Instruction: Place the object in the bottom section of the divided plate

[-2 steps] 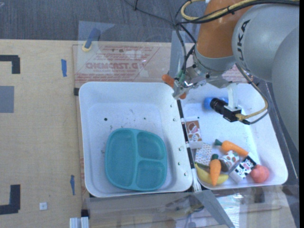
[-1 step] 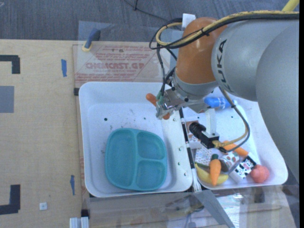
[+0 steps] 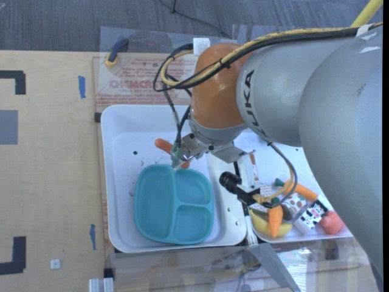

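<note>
Carrot (image 3: 163,145) beside plate (image 3: 174,204) — arm (image 3: 273,102) overhanging toys (image 3: 292,212).

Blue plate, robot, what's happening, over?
Pincer above divided plate's top edge. Orange object at its tip, grip unclear. Plate sections bare.

I see a teal divided plate (image 3: 175,212) | white bins (image 3: 115,163) | orange carrot-like piece (image 3: 163,144) above the plate | grey arm (image 3: 316,90) with orange band (image 3: 216,87), yellow and black cables (image 3: 285,36) | right bin: orange, yellow, pink-red toys (image 3: 332,222), one black-and-white patterned (image 3: 313,215) | tan bench (image 3: 48,163) with blue tape marks (image 3: 81,86)
</note>
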